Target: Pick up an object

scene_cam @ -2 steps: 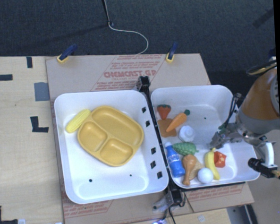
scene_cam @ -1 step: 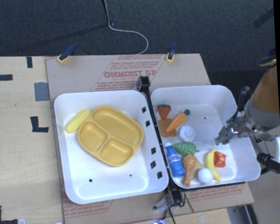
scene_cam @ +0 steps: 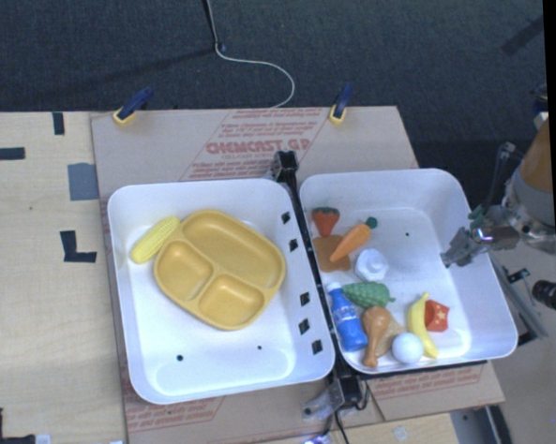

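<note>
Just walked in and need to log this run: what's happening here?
The grey robot arm's gripper is at the right edge of the right white bin, with nothing visibly held. Toy food lies along that bin's left side and front, including an orange plastic carrot and a blue bottle. The left white bin holds a yellow compartment tray.

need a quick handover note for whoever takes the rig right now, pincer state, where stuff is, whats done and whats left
Pincer: over the right edge of the right white bin, nothing seen in it.
Right bin: plastic orange carrot, blue bottle, brown toy drumstick, white ball, yellow banana and red toy piece, clustered along the left and front.
Left white bin: yellow divided tray, with a yellow corn cob at its left corner.
Done: nothing lifted.
Left: pick an object.
</note>
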`<state>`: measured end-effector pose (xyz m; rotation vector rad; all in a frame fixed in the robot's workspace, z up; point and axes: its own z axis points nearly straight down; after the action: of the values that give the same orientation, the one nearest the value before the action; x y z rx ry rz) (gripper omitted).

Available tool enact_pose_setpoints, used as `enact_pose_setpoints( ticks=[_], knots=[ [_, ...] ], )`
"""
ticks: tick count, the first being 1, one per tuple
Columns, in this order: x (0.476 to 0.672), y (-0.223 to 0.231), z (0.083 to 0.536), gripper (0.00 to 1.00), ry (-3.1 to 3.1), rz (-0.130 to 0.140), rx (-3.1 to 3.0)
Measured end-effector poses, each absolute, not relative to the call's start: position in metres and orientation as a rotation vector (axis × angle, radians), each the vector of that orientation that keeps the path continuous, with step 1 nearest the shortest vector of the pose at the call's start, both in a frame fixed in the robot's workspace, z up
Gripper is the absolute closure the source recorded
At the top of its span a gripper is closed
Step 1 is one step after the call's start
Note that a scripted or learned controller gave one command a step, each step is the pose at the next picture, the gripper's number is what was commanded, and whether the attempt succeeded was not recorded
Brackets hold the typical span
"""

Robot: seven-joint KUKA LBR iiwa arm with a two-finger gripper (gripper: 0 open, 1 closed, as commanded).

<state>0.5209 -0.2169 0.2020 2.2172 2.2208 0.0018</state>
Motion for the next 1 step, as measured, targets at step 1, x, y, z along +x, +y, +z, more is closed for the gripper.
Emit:
enact_pose_setpoints(
  ticks=[1],
  knots=[
    [0.5214, -0.2164, 0.2252, 1.0, 2.223, 0.0, 2.22]
  ],
)
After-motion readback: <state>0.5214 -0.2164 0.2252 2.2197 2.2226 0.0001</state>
